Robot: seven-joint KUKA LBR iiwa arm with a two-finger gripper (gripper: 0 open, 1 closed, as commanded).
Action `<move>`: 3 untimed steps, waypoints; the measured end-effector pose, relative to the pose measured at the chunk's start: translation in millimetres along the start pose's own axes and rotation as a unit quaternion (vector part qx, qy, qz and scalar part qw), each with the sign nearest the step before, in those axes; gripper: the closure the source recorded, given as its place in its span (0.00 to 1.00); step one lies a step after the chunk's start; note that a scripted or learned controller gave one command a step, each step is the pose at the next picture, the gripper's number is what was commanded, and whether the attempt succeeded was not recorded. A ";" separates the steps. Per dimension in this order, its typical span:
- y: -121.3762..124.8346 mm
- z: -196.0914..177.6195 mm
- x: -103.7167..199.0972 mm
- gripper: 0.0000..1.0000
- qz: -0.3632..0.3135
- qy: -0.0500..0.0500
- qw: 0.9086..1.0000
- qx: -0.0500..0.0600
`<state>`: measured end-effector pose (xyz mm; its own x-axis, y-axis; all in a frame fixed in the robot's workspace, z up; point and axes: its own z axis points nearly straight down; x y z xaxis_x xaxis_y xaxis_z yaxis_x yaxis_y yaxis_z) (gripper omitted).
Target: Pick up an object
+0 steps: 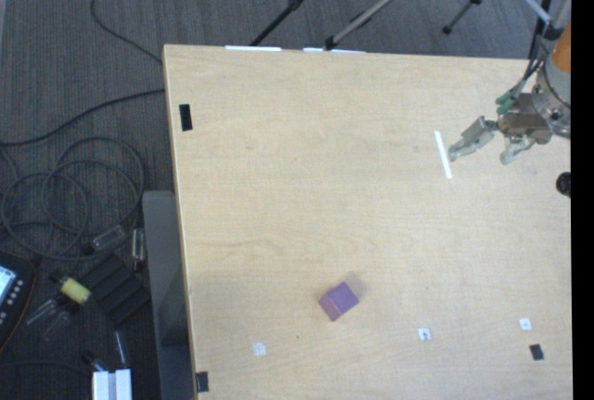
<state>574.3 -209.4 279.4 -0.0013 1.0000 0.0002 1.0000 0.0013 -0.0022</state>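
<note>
One purple cube (339,301), gripper (483,148) apart

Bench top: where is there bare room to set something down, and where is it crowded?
The wooden bench is mostly bare: the wide stretch between the black tape mark and the white strip, and the middle above the purple block. Tighter: around the end effector at the right, and the small markers along the near edge.

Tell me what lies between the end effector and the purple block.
Bare wooden bench top in the camera view. The end effector is at the right, the purple block near the front; a white strip lies beside the end effector.
</note>
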 end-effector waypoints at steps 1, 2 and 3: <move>29.2 99.6 14.7 0.00 -0.008 -0.001 1.000 0.000; -18.7 123.6 35.1 0.00 0.014 0.000 1.000 0.001; -81.9 197.8 98.1 0.00 0.105 0.001 0.994 0.002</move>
<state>491.8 -111.4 81.8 0.2080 0.9781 0.0010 0.9781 -0.2080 -0.0071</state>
